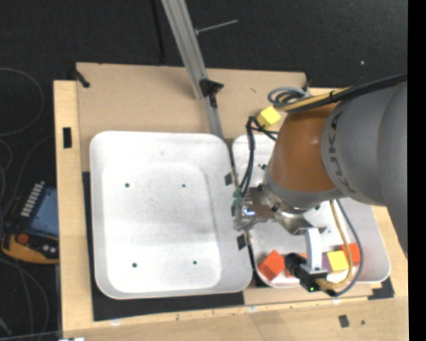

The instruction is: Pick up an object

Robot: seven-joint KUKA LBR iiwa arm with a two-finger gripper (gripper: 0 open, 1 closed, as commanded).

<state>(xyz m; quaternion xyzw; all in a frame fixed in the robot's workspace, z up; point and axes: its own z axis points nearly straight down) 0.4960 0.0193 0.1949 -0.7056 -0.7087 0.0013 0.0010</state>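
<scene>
In bin (378, 260) beneath arm (305, 155), orange block (271, 263)

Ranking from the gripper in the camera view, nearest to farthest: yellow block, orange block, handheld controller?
1. orange block, right bin, just toward the view's bottom from the gripper.
2. yellow block, same bin, farther right.
3. handheld controller, far left, off the bench.

Dark brand lettering on grey arm (335, 153), 3 o'clock in view, just beside orange band: reads "KUKA", running down casing, letters partly cut off at edge. Handheld controller (39, 215), 9 o'clock: screen and keys too small to read.
</scene>
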